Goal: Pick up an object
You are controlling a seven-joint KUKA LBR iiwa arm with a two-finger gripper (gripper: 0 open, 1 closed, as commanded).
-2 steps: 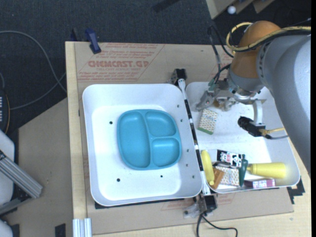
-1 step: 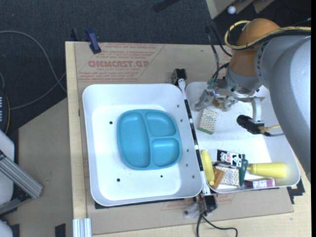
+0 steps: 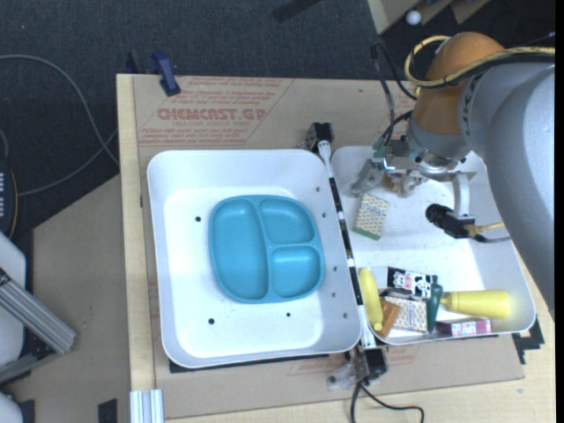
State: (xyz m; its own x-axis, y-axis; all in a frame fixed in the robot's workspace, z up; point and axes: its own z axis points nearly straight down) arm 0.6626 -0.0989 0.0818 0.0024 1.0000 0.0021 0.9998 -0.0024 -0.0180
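1. Camera view, arm: grey KUKA arm point(image 3: 520, 130) reaching in from the right, orange band point(image 3: 454, 60) above the wrist, bent down over the far end of the right bin point(image 3: 414, 247).
2. Gripper point(image 3: 386, 181): low over the far left corner of the right bin, close to the wall shared with the left bin point(image 3: 176, 263). Fingers point(image 3: 365, 180) spread apart, white bin floor showing between them, grasping nothing.
3. Nearest object: a small patterned packet point(image 3: 371, 216), flat on the bin floor just on the near side of the gripper, apart from the fingertips.
4. Other objects, crowded along the near edge of the right bin:
   - a yellow banana-shaped piece point(image 3: 369, 298) against the left wall;
   - a black-and-white box point(image 3: 412, 282) beside it;
   - a tan packet point(image 3: 404, 317) just nearer the camera;
   - a dark green piece point(image 3: 433, 305), upright-looking, between box and bottle;
   - a yellow bottle point(image 3: 480, 303) lying on its side towards the right;
   - a pink-and-white piece point(image 3: 464, 327) at the very rim.
5. Left bin: holds a blue divided plate point(image 3: 264, 247), three compartments, flat in the middle.
6. Bench point(image 3: 211, 113): pale board with red print beyond the bins, a blue clamp point(image 3: 164, 73) at its far left corner.
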